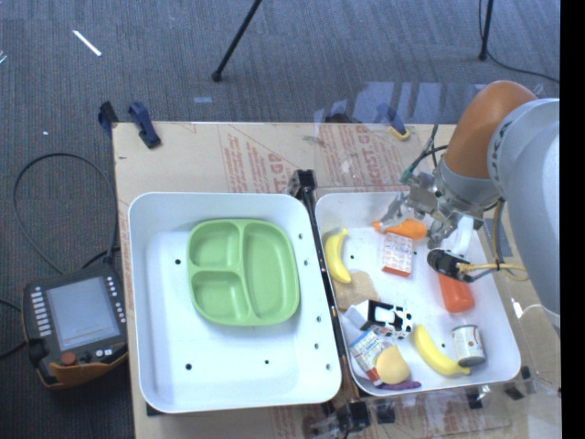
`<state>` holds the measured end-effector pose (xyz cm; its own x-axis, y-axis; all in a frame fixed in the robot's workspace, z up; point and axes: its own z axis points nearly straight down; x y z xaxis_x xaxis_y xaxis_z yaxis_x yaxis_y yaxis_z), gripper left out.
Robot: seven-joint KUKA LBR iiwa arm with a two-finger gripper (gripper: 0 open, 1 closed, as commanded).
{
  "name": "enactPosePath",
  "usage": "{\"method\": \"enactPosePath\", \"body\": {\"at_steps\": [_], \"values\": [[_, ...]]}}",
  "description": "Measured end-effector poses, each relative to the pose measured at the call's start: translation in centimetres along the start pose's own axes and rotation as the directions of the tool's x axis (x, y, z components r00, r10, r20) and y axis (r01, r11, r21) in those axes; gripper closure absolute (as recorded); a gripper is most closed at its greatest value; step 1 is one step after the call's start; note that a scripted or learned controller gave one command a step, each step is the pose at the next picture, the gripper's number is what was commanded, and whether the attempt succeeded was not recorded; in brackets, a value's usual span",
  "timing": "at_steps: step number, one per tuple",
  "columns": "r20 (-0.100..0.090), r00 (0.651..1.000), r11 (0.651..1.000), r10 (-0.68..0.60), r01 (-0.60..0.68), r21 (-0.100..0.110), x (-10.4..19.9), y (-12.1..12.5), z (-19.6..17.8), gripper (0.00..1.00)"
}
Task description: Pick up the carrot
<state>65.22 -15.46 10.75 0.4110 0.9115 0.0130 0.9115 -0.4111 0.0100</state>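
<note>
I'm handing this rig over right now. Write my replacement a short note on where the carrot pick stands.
Claw: low over the far side of the right bin; open or shut can't be told.
Carrot: in the right bin, just under the claw, above the small red-and-white packet. Contact can't be confirmed.
Done: arm has reached the carrot.
Left: grasp it securely and lift it clear.
</note>
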Motion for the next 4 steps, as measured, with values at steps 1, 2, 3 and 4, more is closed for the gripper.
{"method": "enactPosePath", "body": {"at_steps": [1,2,3,4], "values": [[0.002,0.978,0.978,0.207,-0.207,0.012,-2.7,0.9,1.3,0.00],[-0.003,0.980,0.980,0.198,-0.198,0.005,-2.3,1.1,-0.1,1.00],[-0.002,0.980,0.980,0.198,-0.198,0.007,-2.3,1.1,0.0,0.00],[-0.001,0.943,0.943,0.333,-0.333,-0.006,-1.7,0.6,1.0,0.00]]}}
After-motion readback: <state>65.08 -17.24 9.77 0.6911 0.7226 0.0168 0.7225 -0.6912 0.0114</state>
